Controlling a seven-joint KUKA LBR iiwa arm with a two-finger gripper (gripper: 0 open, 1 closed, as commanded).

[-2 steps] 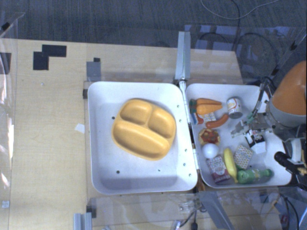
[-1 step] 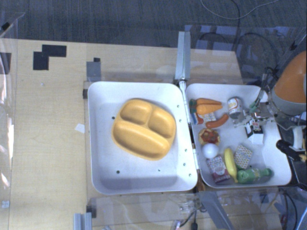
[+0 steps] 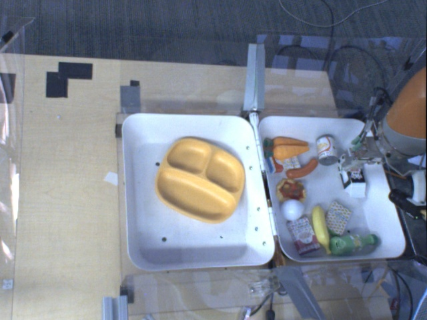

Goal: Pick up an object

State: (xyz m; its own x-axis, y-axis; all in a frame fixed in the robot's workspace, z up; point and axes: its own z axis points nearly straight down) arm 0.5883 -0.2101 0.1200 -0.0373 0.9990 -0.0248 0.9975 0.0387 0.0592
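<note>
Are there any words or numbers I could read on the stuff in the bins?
None can be read.
Can: a label with marks, too blurred to read.
Red packet: print too small to read.
Patterned packet: a pattern, no letters I can make out.
Green bottle: the label is blurred.
Yellow tray: plain, no writing.

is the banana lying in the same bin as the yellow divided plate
No. The banana lies in the right bin among the small items, while the yellow divided plate sits in the left bin.
</note>
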